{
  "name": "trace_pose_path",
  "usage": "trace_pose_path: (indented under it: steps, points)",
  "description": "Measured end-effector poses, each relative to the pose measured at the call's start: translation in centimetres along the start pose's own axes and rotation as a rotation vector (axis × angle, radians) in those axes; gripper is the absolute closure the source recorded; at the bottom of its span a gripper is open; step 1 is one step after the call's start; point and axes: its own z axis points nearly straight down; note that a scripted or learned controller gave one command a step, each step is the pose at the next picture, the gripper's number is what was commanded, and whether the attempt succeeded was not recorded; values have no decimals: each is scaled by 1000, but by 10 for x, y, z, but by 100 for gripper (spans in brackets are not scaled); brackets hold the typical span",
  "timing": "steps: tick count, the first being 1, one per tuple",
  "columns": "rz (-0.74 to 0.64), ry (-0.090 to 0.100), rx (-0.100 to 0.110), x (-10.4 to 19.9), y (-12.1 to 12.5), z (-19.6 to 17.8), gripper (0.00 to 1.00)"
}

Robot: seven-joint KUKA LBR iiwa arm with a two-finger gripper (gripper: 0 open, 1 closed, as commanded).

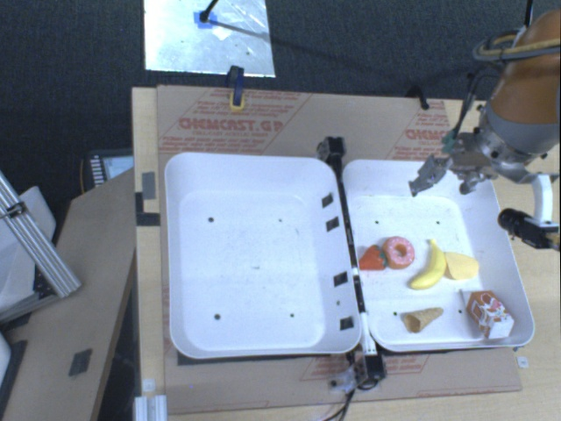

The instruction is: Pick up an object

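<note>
The right bin [386, 202] holds several toy foods: a red strawberry [373, 258], a pink donut [400, 251], a yellow banana [428, 267], a pale yellow wedge [462, 266], a tan cone [422, 319] and a red-and-white box [489, 314]. My gripper [449, 180] hangs above the far edge of that bin, well behind the food. It is open, its fingers spread with nothing between them.
The left bin [254, 253] lies beside the right one, with a black clip strip [340, 226] along the shared wall. A shiny metal sheet [209, 24] lies at the back. The grey arm [526, 103] enters from the right.
</note>
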Motion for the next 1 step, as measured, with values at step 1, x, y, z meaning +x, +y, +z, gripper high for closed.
trace_pose_path:
  steps: [1]
  points:
    - [-3,-1,-4,0,1,-11,100]
